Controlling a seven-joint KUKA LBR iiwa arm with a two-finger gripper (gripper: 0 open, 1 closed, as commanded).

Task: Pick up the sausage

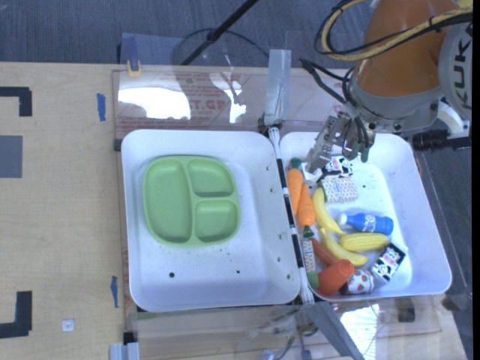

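1. The gripper (335, 150) hangs over the upper left part of the right bin (429, 223), under the orange band of the arm (401, 40); whether its fingers are apart or together cannot be told from this angle, and nothing is seen between them.
2. The sausage (322, 252), a reddish-brown piece, lies low on the left side of the right bin; the lower end of a banana (328, 220) lies across it and a red tomato-like piece (335, 276) sits just below it.
3. An orange carrot (301, 195) runs along the bin's left wall, beside the banana; a corn cob (364, 241) lies to the right of the sausage, with a blue bottle (369, 223) just above the corn.
4. A checked packet (341, 190) lies just under the gripper; a black-and-white carton (389, 261) lies near the bin's lower right.
5. The left bin (150, 276) holds a green divided plate (193, 200), well apart from the gripper.
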